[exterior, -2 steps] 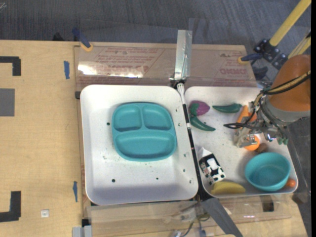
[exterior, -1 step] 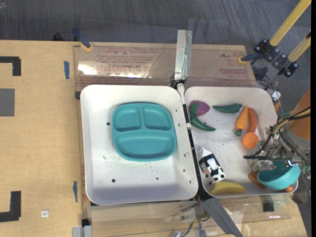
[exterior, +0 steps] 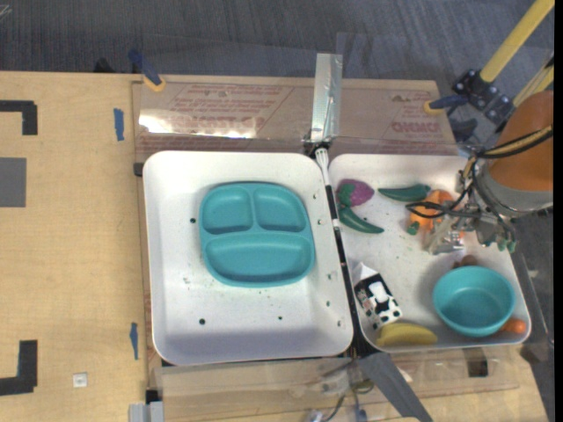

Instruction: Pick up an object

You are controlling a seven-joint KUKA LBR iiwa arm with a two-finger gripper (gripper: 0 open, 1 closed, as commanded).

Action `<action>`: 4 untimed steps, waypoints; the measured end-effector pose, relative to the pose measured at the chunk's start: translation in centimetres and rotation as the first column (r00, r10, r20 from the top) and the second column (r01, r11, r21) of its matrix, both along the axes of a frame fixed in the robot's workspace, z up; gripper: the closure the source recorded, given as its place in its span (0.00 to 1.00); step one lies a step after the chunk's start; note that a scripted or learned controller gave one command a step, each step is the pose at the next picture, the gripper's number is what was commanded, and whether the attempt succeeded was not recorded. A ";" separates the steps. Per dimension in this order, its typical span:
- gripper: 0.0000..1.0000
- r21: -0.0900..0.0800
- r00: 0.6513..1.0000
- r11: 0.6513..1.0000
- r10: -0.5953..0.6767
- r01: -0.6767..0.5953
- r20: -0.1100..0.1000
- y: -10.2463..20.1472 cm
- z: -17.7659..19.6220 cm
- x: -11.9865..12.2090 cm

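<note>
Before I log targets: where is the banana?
The banana lies at the right bin's near edge, between the toy cow and teal bowl.

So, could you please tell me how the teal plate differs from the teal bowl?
The plate is flat, wide and split into three compartments; the bowl is round, deep and undivided. The plate lies alone in the left bin; the bowl shares the right bin with toys. Both are teal.

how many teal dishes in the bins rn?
2. A teal divided plate lies in the middle of the left bin. A teal bowl sits at the near right of the right bin. The arm covers that bin's far right corner, so more may be hidden.
</note>
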State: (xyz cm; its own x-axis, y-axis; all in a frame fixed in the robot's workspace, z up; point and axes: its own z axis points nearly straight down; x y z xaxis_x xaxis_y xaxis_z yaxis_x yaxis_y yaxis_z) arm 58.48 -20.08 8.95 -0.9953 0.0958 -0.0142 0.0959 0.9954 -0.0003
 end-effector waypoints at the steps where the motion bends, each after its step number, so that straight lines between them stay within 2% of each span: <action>1: 1.00 0.005 0.982 0.982 -0.187 0.187 0.001 8.5 0.1 2.4; 2: 0.00 0.004 0.982 0.982 -0.190 0.190 -0.001 8.3 0.0 2.3; 3: 0.00 0.000 0.990 0.990 -0.144 0.144 -0.004 0.8 -0.1 3.6; 4: 1.00 0.001 0.990 0.990 -0.139 0.139 0.010 1.2 1.4 4.1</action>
State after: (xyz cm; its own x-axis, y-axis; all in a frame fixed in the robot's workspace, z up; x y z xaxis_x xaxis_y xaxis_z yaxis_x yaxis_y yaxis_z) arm 62.58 -18.88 10.31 -0.9722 0.2328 -0.0243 0.2328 0.9725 0.0018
